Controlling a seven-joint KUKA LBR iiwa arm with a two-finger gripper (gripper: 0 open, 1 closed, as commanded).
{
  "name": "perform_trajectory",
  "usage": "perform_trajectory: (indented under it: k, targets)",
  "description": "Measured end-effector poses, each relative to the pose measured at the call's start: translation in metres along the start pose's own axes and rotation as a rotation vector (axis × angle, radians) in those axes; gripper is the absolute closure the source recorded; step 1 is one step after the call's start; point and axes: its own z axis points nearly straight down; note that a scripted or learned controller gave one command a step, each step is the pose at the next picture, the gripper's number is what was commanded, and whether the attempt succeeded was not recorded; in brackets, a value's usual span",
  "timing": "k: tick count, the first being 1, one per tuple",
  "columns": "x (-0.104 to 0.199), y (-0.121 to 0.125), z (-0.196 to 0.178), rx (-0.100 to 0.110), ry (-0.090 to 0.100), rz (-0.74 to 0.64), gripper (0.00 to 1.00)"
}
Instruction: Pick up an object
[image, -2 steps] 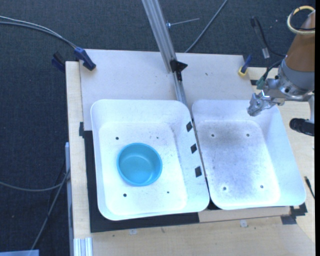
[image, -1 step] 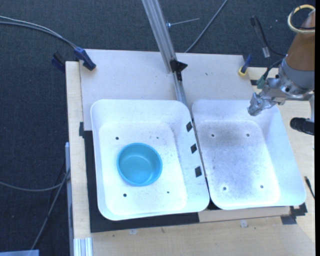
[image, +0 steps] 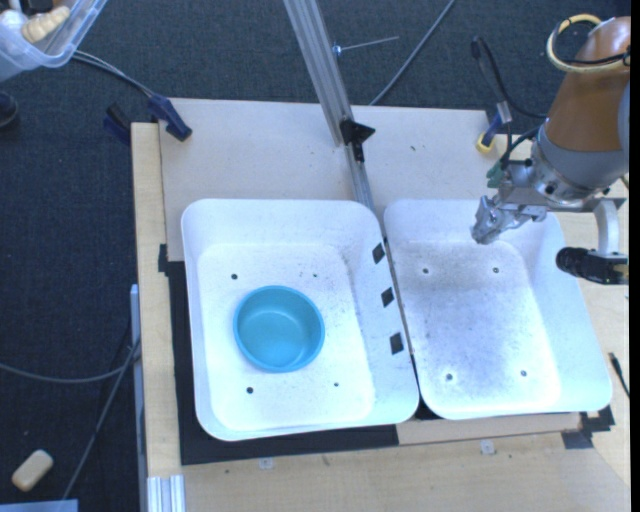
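Toward the near-left part of the left bin (image: 210, 225) sits a blue bowl (image: 279, 327), upright with its mouth up, resting on the speckled white floor. Just beside this bin lies the right bin (image: 570, 385), the two meeting along a seam with black tabs. Over the far end of the right bin hangs the claw (image: 484, 228), well apart from the bowl; its state cannot be told. Both bins rest on the counter (image: 260, 150).
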Motion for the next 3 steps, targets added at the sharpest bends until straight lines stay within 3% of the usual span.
perform_trajectory:
  k: [2,3]
  targets:
    - [0.087,-0.022,0.0,0.005,-0.001,0.002,1.0]
    - [0.132,-0.047,-0.006,0.006,0.0,0.0,1.0]
